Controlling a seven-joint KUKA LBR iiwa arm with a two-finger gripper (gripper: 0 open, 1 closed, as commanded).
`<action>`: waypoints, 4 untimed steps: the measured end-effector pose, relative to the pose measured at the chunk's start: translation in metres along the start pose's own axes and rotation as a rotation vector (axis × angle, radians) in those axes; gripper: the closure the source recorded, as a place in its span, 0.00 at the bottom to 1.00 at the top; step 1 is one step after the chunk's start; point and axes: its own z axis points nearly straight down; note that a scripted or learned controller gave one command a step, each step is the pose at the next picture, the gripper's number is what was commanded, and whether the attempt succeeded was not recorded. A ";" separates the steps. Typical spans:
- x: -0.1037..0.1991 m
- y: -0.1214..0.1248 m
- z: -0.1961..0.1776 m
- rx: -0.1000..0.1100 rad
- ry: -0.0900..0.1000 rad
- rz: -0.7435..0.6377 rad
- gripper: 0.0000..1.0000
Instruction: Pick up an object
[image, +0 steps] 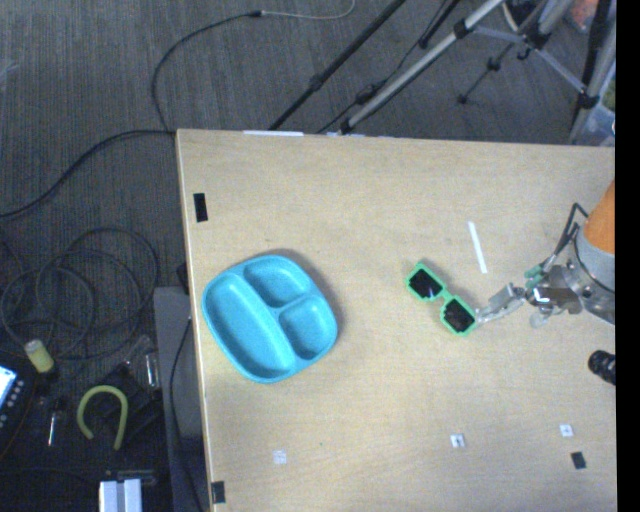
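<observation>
A pair of green-framed sunglasses (441, 300) with dark lenses lies on the light wooden tabletop (380, 190), right of its middle. My gripper (495, 305) reaches in from the right edge, low over the table. Its tip sits right at the sunglasses' right lens, and I cannot tell whether it touches the frame. The orange band of the arm (603, 225) shows at the right edge above the wrist.
A blue three-compartment plate (270, 317) rests on the table's left part. A thin white stick (478, 247) lies just above the sunglasses. Small markers (457, 440) dot the near side. Cables and tripod legs cover the floor beyond the left and far edges.
</observation>
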 end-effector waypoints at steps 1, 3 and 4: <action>-0.013 0.050 0.045 0.000 -0.004 -0.022 0.00; 0.015 0.068 0.120 -0.004 -0.001 -0.070 1.00; 0.034 0.117 0.039 -0.001 -0.004 -0.070 1.00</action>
